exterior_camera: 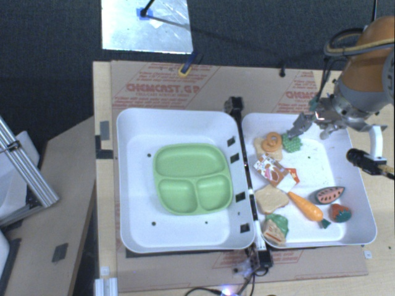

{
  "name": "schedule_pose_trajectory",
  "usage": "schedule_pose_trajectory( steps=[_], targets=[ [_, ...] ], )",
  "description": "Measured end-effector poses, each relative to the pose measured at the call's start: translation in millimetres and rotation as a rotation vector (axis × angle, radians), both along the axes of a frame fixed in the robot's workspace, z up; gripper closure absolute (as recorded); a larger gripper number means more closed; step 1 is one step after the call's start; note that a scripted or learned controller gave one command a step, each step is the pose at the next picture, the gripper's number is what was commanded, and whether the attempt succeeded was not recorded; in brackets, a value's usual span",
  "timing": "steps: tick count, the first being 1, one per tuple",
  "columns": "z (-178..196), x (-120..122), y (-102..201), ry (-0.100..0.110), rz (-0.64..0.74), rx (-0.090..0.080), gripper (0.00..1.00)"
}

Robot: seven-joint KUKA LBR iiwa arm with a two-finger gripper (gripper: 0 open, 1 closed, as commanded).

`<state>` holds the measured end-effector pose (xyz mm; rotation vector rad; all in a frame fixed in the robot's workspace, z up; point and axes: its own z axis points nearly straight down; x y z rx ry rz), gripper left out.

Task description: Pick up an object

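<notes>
From above, the pincer (301,128) hangs low in the right bin (358,184), by its far edge, just above a green broccoli toy (292,144); whether it is wide or narrow I cannot tell. A donut (271,143) lies beside the broccoli. The left bin (133,165) carries a green divided tray (191,179).

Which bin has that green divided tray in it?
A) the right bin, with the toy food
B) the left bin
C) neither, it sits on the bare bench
B: the green divided tray lies in the left bin, while the toy carrot and other toy food lie in the right bin.
</notes>
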<state>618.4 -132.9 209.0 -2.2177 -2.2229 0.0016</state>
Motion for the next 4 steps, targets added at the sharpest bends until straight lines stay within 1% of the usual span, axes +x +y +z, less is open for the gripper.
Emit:
schedule_pose_trajectory(
  steps=[1, 2, 3, 4],
  targets=[
    [-44.4, -4.8, 5.6, 0.000, -0.001, 0.000, 0.00],
    [-86.4, -3.0, 4.2, 0.000, -0.001, 0.000, 0.00],
    [-124.4, -1.7, 4.5, -0.004, -0.002, 0.000, 0.00],
    [-109.7, 0.9, 4.3, -0.012, -0.002, -0.001, 1.00]
  ],
)
